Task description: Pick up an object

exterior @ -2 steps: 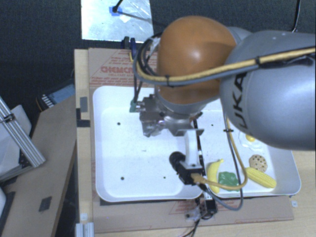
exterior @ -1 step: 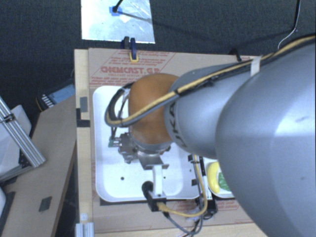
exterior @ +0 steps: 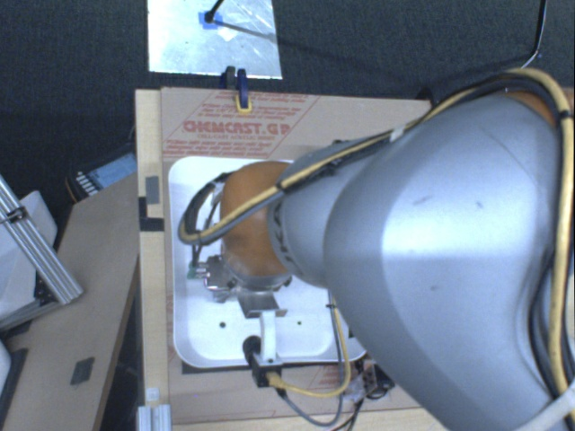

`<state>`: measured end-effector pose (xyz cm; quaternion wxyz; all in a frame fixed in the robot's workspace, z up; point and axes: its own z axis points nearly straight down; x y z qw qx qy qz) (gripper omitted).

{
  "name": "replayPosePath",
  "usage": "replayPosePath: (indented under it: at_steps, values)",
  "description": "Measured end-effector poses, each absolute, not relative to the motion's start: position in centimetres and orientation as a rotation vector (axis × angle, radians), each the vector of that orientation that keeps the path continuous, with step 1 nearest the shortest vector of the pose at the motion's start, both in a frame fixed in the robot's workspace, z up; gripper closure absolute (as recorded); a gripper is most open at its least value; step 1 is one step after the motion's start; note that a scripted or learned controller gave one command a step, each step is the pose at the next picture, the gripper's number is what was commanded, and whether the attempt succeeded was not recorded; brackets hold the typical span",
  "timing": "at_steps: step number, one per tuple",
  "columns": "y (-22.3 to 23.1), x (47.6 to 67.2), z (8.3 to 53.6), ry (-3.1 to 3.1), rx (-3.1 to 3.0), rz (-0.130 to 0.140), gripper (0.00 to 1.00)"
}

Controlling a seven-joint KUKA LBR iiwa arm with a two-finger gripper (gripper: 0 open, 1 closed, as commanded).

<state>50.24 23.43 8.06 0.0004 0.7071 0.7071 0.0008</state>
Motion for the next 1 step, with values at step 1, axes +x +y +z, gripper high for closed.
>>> replayPosePath:
  at_steps: [1]
  values:
    - [23.41, 57.87, 17.34, 2.219, 2.214, 0.019, 1.0]
